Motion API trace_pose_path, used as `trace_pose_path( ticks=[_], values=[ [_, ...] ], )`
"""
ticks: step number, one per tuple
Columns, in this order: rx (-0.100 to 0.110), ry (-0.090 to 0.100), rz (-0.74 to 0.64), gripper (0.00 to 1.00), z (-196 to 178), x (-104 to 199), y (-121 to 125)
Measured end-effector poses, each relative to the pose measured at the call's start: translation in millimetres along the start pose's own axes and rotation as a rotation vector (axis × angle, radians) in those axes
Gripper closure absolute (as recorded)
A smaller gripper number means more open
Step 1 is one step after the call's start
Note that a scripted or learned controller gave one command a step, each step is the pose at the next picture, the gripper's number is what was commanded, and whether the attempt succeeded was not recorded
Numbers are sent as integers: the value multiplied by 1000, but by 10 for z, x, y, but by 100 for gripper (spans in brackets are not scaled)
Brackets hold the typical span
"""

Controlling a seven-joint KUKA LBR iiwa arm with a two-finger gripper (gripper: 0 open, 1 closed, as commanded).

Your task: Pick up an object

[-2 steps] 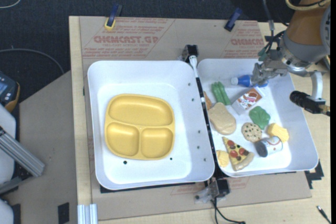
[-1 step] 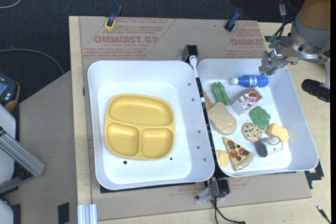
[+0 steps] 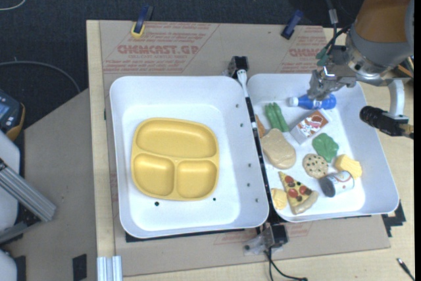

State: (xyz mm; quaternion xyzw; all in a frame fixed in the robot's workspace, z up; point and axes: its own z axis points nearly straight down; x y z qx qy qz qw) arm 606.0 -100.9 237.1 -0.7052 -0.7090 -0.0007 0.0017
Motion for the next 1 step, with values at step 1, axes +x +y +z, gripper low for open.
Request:
trace_pose_path(
  ticks=[1],
  values=[
    [1, 0, -1, 100, -53, 527, -137]
  ],
)
